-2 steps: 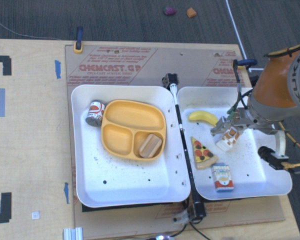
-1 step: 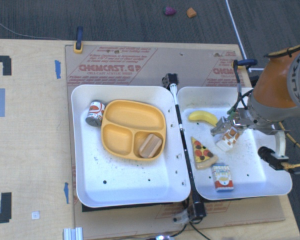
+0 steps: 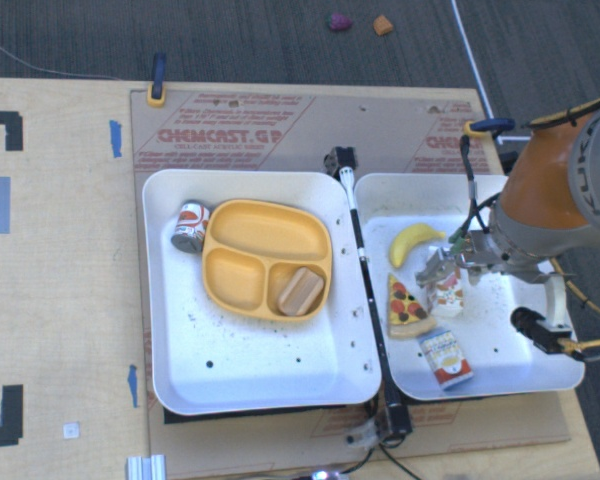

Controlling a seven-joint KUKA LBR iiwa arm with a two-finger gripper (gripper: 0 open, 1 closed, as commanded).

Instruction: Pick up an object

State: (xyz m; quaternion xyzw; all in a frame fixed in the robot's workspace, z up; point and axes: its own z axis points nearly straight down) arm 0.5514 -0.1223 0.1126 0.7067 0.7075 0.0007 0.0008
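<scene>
The gripper point(image 3: 446, 271) hung low in the right bin point(image 3: 500, 373) — whether it held anything, I couldn't tell. Close around it lay a banana point(image 3: 414, 241), a pizza slice point(image 3: 406, 307) and a small carton point(image 3: 446, 357) — crowding it.

Two white bins point(image 3: 170, 368) point(image 3: 540, 373), one yellow tray point(image 3: 265, 230), one can point(image 3: 189, 227), one banana point(image 3: 413, 241).

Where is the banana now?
The banana lies in the right bin, near its upper-left corner, just above the pizza slice and left of the gripper.

Arm from right, end effector point(image 3: 442, 268) lowered
</scene>
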